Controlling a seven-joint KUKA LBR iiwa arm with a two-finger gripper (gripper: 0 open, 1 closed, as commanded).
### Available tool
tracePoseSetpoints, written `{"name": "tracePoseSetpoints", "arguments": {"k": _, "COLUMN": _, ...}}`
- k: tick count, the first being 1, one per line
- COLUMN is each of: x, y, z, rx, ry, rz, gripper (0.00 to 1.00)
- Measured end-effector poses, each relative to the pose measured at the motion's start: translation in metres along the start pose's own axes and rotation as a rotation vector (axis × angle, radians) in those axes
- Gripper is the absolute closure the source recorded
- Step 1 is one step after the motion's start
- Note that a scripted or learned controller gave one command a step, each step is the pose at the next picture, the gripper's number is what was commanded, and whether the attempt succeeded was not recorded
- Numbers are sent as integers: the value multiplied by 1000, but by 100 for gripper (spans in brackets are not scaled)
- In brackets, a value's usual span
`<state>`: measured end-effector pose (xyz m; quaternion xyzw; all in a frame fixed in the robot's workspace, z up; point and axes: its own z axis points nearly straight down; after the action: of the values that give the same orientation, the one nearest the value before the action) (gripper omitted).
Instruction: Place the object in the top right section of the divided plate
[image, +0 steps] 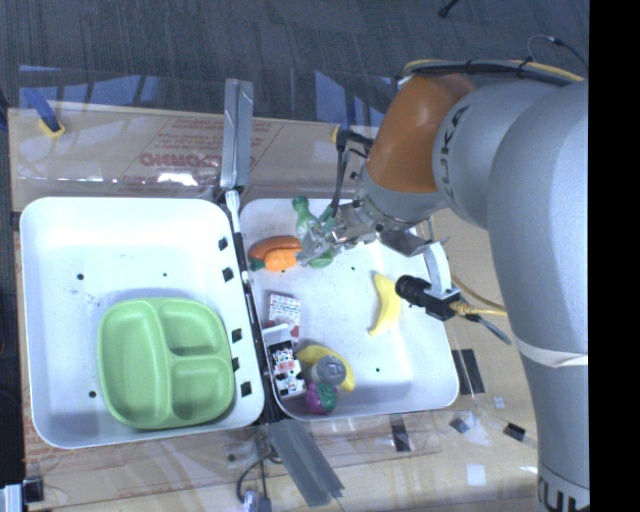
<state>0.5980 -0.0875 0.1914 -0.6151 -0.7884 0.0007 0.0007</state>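
Observation:
The green divided plate (163, 361) lies in the left bin, toward its front. My gripper (322, 240) is low in the right bin near its back left corner, fingers down beside an orange carrot-like toy (275, 253) with a green piece (301, 209) just behind it. Whether anything sits between the fingers is hidden by the wrist. A yellow banana (384, 303) lies in the middle of the right bin.
Along the right bin's (430, 385) left wall and front lie a small printed packet (284, 306), a black-and-white item (284, 362), and a yellow, grey and purple cluster (325, 380). The left bin (60, 250) holds the plate. The arm's bulk covers the right side.

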Motion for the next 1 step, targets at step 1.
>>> {"name": "tracePoseSetpoints", "arguments": {"k": 1, "x": 78, "y": -56, "z": 1, "rx": 3, "ry": 1, "rz": 60, "gripper": 100}}
